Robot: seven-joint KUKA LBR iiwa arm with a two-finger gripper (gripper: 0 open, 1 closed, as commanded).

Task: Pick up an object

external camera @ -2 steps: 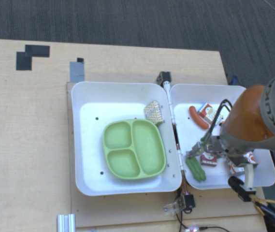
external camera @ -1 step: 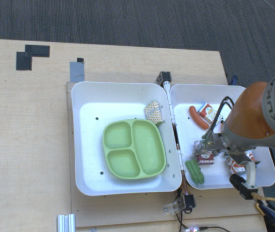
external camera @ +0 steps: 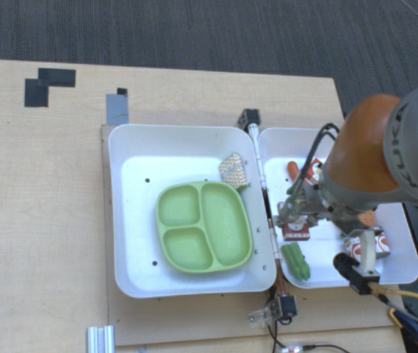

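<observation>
The gripper [external camera: 295,215] hangs over the right bin [external camera: 407,267] — whether its jaws are clenched, I cannot tell. Just below them lies a green pickle-like toy [external camera: 296,262]; left sits a green divided plate [external camera: 203,226].

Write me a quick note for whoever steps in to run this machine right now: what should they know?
Gripper: low in the right bin, over a small red-and-white packet; whether it grips anything cannot be seen.
Right bin also holds a green vegetable toy and a red item.
Left bin: green divided plate, patterned piece.
Done: nothing visibly lifted. Left: pick one object.
</observation>
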